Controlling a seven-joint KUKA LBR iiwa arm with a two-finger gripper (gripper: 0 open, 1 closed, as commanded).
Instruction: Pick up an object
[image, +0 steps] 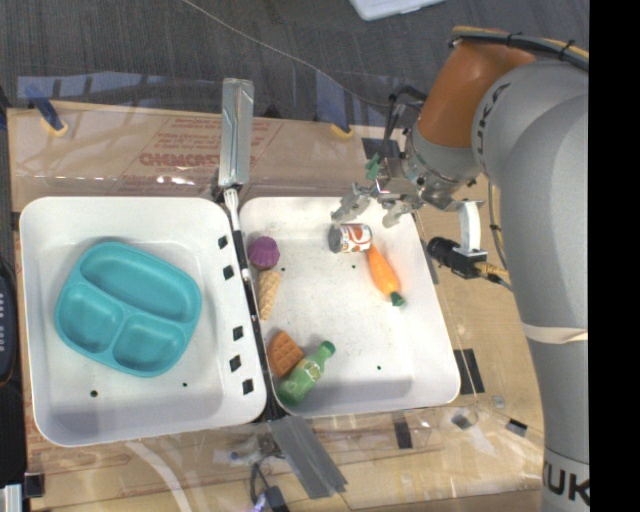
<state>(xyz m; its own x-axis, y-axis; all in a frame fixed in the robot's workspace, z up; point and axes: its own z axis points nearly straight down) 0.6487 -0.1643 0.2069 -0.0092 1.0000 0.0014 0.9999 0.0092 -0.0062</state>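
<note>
Two white bins sit side by side on the bench. The left bin (40, 330) holds one thing: a teal divided plate (128, 307) with three compartments, lying flat toward the bin's left half.

The right bin (430, 370) holds five small things. One red and white can (354, 238) lies on its side near the far edge. One orange carrot (383, 273) lies just beside it, running toward the near right with its green tip pointing that way. One ice cream cone with a purple scoop (266, 268) lies against the left wall, scoop toward the far side. One waffle-patterned biscuit (284, 351) lies near the front left corner, and one green bottle (305, 373) lies touching it, cap pointing toward the far right.

The arm reaches in from the right, its orange band (462, 85) above the far right corner of the right bin. The gripper (375, 203) hangs at the bin's far edge, directly over the can and very close to it. Its fingers look spread apart, and nothing sits between them; the can rests on the bin floor.
</note>
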